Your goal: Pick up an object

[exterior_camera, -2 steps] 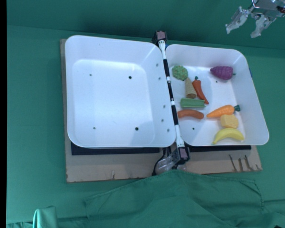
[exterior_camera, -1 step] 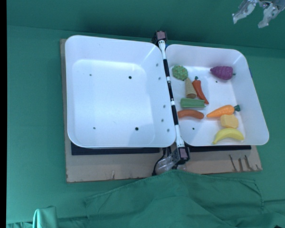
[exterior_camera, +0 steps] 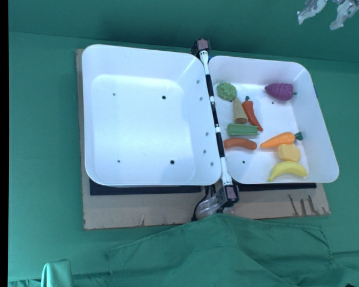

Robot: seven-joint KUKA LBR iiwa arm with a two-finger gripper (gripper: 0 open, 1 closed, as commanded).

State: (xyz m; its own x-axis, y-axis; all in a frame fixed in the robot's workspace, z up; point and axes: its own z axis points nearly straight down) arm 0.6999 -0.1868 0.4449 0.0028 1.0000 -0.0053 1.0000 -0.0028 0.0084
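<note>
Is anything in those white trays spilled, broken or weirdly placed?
Nothing stands out. The plastic toy foods, such as the yellow banana and purple grape bunch, lie loose but whole inside the right white bin. Nothing has spilled over its rim.

1. Purple grape bunch [exterior_camera: 279,91]: top right of the right bin [exterior_camera: 323,160], lying flat.
2. Green broccoli-like piece [exterior_camera: 227,91]: top left, its tan stem [exterior_camera: 239,111] pointing down-right.
3. Red-orange chili [exterior_camera: 251,113]: just beside the stem, diagonal.
4. Green block [exterior_camera: 242,130], red sausage [exterior_camera: 240,143]: stacked near the divider.
5. Orange carrot [exterior_camera: 280,140], yellow-orange chunk [exterior_camera: 289,153], banana [exterior_camera: 288,170]: lower right.
</note>
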